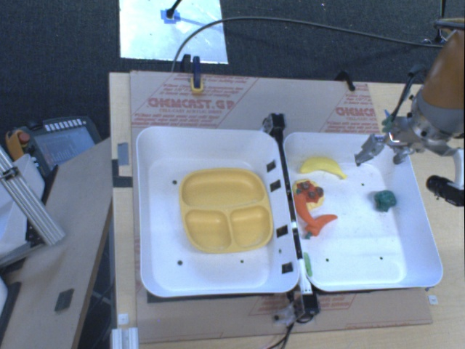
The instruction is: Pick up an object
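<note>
Two white bins (145, 217), one yellow tray (221, 209), one banana (323, 167), one green lump (385, 200); jaws' state unclear.

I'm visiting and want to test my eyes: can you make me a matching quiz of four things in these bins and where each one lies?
Things:
1. tray
2. banana
3. green lump
4. gripper

Places:
A. right bin, near its right wall
B. middle of the left bin
C. over the right bin's far right corner
D. right bin, far end, left of the gripper

Pairs: 1-B, 2-D, 3-A, 4-C
</note>
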`<state>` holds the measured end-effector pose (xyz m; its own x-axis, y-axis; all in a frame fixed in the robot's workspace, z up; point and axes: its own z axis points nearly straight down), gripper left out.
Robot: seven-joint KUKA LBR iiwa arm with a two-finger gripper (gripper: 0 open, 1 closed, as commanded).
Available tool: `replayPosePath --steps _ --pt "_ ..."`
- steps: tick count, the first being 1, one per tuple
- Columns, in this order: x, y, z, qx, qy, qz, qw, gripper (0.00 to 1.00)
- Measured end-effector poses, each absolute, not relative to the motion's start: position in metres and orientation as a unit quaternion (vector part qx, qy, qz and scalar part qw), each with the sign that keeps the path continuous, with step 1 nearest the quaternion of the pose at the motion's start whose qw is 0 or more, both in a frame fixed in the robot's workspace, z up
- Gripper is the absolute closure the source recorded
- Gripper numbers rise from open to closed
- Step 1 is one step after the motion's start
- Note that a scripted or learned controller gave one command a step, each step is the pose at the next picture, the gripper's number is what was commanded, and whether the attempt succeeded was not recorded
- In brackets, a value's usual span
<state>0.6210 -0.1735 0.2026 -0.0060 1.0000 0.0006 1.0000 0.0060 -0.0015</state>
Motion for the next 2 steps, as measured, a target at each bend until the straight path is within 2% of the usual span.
replayPosePath --steps 2 --pt "0.618 -0.169 0.088 -0.706 -0.708 0.0008 0.001 0.0"
